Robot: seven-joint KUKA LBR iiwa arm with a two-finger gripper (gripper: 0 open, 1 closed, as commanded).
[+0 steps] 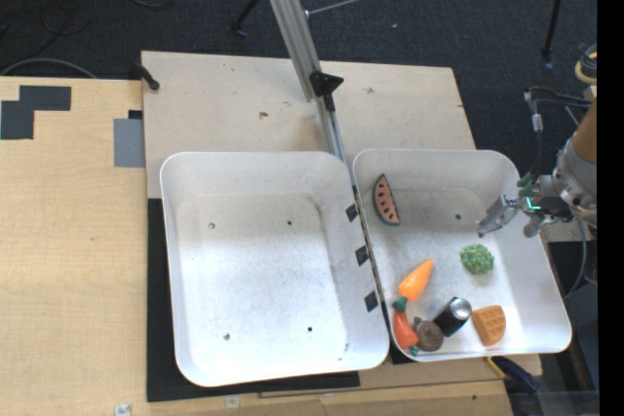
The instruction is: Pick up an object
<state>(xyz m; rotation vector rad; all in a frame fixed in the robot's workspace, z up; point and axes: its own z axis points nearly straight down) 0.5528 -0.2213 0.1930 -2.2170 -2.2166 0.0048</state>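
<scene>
While the gripper (pixel 509 217) hangs over the right bin's (pixel 444 166) far edge, fingers apart and holding nothing — green ball (pixel 477 258) just below it, watermelon slice (pixel 387 200) to its left, carrot (pixel 416 280), dark can (pixel 451 316), orange wedge (pixel 488 324) nearer the front

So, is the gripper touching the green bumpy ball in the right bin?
Apart. The camera view shows bare white bin floor between the gripper, near the right bin's far edge, and the green bumpy ball.
</scene>
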